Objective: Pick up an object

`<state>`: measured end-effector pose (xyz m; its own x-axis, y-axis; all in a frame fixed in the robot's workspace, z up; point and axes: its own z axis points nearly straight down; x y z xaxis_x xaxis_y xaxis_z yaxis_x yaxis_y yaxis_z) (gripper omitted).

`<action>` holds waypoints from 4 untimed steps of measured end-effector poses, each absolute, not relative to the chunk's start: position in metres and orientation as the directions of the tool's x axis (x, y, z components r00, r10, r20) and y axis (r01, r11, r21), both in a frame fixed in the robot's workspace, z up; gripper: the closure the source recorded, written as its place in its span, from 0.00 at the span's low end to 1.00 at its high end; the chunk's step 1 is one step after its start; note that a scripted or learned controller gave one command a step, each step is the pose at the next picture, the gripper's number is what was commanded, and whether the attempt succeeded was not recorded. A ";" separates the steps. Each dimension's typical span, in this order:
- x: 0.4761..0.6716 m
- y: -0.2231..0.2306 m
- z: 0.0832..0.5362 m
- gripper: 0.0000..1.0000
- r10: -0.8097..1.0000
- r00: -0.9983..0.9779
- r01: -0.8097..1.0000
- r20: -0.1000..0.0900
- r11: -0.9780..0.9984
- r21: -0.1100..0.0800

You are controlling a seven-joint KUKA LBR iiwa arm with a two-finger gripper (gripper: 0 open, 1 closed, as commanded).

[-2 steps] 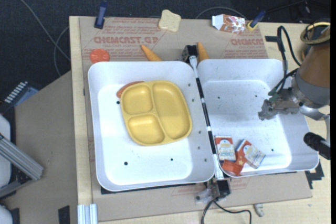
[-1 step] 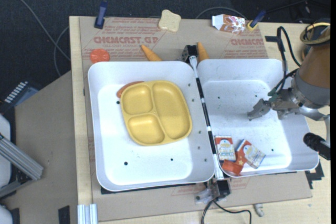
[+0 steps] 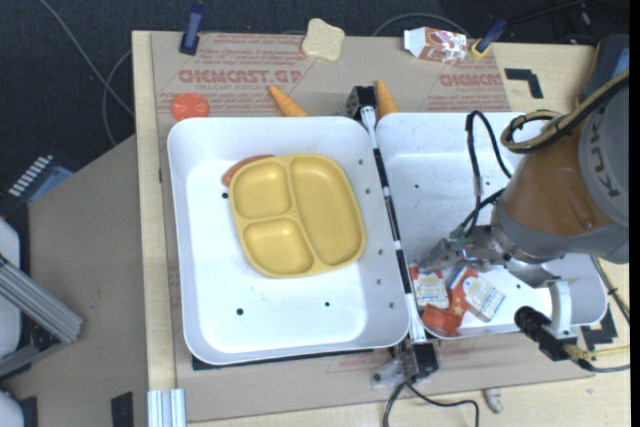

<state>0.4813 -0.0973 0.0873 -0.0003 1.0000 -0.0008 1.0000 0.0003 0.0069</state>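
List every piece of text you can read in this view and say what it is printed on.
"CHEMCAST G.P": red print on the brown cardboard sheet behind the left bin, partly blurred.
More red print on that sheet behind the right bin: too blurred to read.
"KU": black letters on the arm, cut off at the edge.
Small packets near the tool: print too small to read.

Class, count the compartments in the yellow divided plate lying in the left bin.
3. On the yellow plate: one at upper left, one at lower left, and a longer one down its right side. None looks hidden.
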 end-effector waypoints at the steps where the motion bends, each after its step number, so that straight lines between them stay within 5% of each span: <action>1: 0.479 -0.164 0.123 0.00 1.000 0.002 1.000 -0.002 -0.002 0.002; 2: 0.479 -0.111 0.122 0.00 1.000 -0.001 1.000 0.002 0.001 -0.002; 3: 0.481 -0.114 0.087 0.00 1.000 -0.002 1.000 0.005 0.002 0.003; 4: 0.481 -0.116 0.097 1.00 1.000 0.000 1.000 0.000 0.000 0.006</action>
